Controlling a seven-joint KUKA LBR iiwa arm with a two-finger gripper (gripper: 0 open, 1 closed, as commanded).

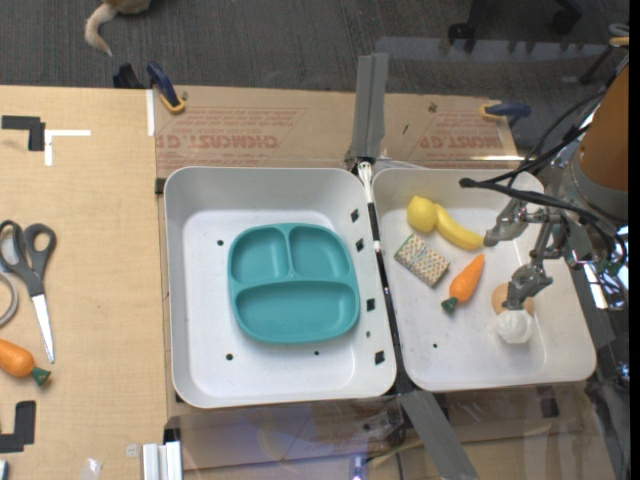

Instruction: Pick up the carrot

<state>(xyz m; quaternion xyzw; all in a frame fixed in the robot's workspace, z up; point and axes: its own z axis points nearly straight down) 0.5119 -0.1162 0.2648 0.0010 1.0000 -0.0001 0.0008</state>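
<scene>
A: Where's the target?

B: Small orange plastic carrot w/ green stub (pixel 465 281), lying tilted in the right white bin (pixel 560 368), roughly bin centre. Tip points toward 7 o'clock, fat end toward 1.

A: And your gripper?

B: My two-finger metal gripper (pixel 520 258) hangs at the carrot's 3 o'clock, near but apart, nothing pinched. Fingers look spread, one by the upper end, one lower by a white-and-tan rounded toy (pixel 514 320). Prob staged beside the carrot for a sideways approach, my guess.

A: Neighbours?

B: Yellow plastic banana (pixel 441 220) at carrot's 12 o'clock, close. Patterned flat block, speckled (pixel 422 260), at 9–10 o'clock, just beside. Both crowd the top-left side.

A: Open room?

B: Bare bin floor at 6 o'clock and toward 5, best clearance there. Bin rim well apart from the carrot. Left bin holds a teal divided plate (pixel 293 282), irrelevant. Another orange carrot-like toy (pixel 17 360) and scissors (pixel 30 273) sit on the wooden bench far at 9 o'clock, out of reach imo.
</scene>
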